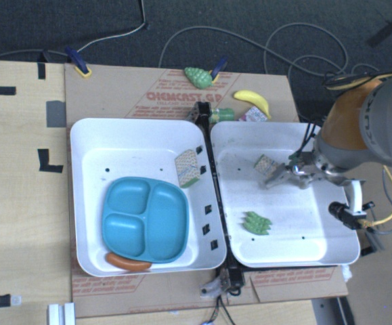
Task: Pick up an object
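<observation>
Cardboard-topped bench, two shallow white bins (pixel 87 137). Right bin: small grey patterned block (pixel 264 162), green leafy toy (pixel 256 223). Two-finger gripper (pixel 275 175) low beside the block; jaw state cannot be told. Nothing lifted; the pick apparently remains undone.

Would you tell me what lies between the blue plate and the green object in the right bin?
In the camera view, the bins' adjoining walls lie between the blue plate and the green object; otherwise only bare white floor.
</observation>
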Action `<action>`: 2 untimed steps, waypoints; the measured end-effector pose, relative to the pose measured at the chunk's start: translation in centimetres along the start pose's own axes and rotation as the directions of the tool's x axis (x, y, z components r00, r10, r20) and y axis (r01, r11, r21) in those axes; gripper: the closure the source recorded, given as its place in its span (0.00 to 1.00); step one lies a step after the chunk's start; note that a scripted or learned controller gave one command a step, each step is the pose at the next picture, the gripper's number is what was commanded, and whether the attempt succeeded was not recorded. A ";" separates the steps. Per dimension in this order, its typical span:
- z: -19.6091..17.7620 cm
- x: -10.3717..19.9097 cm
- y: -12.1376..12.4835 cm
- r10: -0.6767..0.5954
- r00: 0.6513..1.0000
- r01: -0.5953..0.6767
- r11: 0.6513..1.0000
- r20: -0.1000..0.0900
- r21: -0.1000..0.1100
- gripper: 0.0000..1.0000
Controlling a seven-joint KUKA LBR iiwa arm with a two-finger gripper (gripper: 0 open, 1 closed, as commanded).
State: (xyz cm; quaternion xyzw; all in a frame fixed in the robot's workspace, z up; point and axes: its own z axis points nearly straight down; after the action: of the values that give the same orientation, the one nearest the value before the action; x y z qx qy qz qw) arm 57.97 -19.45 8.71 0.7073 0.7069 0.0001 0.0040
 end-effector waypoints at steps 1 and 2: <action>0.1 9.7 4.8 -0.004 1.000 0.004 1.000 -0.007 0.002 0.00; -0.8 9.6 4.8 -0.003 1.000 0.003 1.000 -0.004 0.003 1.00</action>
State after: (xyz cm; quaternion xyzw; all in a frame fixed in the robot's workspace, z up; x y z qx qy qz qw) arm 62.72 -9.83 9.52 0.7062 0.7080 0.0005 0.0012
